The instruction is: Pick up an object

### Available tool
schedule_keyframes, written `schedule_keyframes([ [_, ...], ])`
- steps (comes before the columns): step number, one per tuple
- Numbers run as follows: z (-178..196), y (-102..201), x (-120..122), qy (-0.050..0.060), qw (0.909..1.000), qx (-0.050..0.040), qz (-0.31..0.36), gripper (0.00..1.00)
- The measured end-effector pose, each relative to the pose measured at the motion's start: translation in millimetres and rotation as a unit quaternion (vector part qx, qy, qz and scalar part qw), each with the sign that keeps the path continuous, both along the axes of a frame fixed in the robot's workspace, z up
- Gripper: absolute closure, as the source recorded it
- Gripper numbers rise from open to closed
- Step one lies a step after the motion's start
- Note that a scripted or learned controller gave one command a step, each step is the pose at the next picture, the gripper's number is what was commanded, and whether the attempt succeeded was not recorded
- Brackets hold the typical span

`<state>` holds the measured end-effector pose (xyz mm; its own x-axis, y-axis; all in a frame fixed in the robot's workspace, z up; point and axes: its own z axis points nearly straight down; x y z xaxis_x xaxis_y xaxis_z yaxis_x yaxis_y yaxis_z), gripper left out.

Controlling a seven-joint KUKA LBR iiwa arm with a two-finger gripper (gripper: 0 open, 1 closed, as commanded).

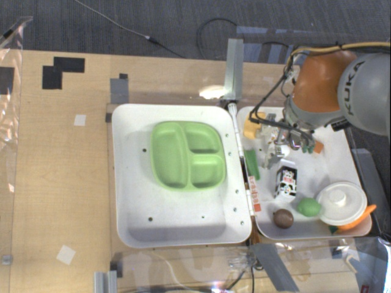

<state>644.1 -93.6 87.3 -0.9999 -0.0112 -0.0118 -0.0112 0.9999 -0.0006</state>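
I see the arm [342,90] reaching in over the right bin [349,157], orange band above the wrist, with the claw [278,154] hanging low over the bin's upper middle. The claw is a tangle of metal and cable from this angle; I cannot tell whether it is released or clenched, and I see nothing clearly between its tips.

Candidate objects, all placed relative to the claw:
- Yellow object [252,129]: just beside the claw, on its far-left side, close to the bin's upper left corner.
- Green stick-shaped item [252,165]: just left of the claw, lying along the bin's left wall.
- Small black-and-white carton [286,182]: directly below the claw, near but apart from it as far as I can judge.
- Brown ball [282,218]: further below, at the bin's near edge.
- Green ball [309,207]: below and right of the claw, touching or almost touching the white lidded bowl [341,201].
- Orange object [360,215]: partly hidden under the bowl's right side, at the bin's lower right corner.
- Small orange piece [317,146]: right of the claw, under the wrist.

Left bin [128,224]: well left of the claw, holding a green divided plate [186,155] with three compartments, lying flat. Both bins rest on the wooden surface [55,182].
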Motion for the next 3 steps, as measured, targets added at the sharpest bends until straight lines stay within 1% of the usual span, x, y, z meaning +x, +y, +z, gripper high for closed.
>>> schedule_keyframes([
  [1,1,-44,-70,0.001,0.9997,-0.0005,0.024,0.0],
  [2,2,-67,-124,-0.002,0.9997,0.0001,-0.024,0.0],
  [3,12,-66,-120,-0.006,0.9998,-0.0006,-0.021,1.0],
])
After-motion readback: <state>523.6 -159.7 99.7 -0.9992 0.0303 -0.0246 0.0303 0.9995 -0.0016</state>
